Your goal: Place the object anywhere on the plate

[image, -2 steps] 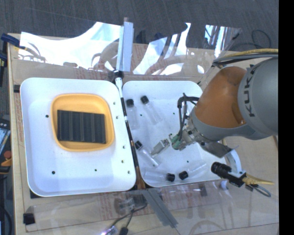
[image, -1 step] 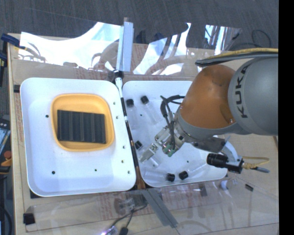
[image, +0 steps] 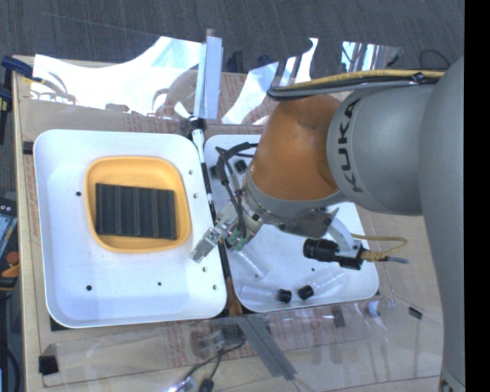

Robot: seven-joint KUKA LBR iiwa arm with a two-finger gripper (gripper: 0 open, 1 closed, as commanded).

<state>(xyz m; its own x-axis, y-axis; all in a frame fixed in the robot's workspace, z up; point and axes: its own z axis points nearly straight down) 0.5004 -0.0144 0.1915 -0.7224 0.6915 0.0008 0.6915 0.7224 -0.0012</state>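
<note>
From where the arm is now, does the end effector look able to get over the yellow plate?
Probably yes. The end effector hangs at the seam between the bins, beside the left bin. The yellow plate lies flat there, with nothing visible standing between them.

Yellow plate (image: 136, 172) with dark ribbed centre, flat in left bin (image: 65, 292)

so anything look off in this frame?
Nothing damaged or spilled. The yellow plate sits squarely in the left bin, with a dark ridged block on it. The pincer hangs over the seam between the bins. Two small dark pieces lie in the right bin.
</note>
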